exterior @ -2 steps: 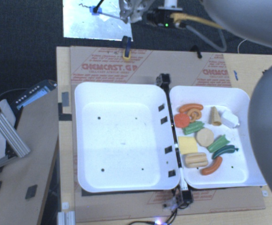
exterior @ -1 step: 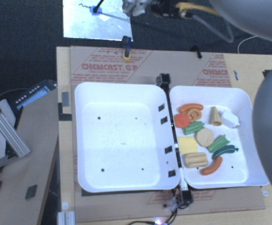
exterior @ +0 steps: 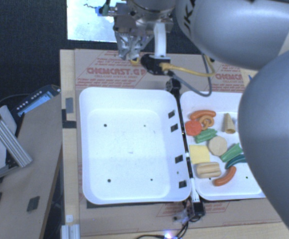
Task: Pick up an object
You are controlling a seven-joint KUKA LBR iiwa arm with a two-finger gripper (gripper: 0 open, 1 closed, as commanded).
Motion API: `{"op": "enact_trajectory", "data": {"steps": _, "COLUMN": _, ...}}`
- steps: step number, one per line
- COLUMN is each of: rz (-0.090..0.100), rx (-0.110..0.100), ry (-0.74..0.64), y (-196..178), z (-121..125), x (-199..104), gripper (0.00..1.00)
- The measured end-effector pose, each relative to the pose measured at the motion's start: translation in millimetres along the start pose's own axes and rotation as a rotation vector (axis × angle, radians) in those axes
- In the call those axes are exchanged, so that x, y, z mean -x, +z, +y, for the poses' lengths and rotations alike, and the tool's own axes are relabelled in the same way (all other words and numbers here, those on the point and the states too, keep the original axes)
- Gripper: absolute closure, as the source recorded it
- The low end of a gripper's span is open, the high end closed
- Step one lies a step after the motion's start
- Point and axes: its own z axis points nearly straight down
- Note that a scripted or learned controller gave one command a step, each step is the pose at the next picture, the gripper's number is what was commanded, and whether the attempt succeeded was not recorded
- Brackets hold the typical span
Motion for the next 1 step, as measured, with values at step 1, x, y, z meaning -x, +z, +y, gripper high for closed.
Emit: {"op": "enact_trajectory", "data": {"steps": 1, "rz": 0.010, "rx": 0.030, "ry": -0.006, "y": -156.0, "z": -2.0, "x": -0.3, "gripper": 1.00}}
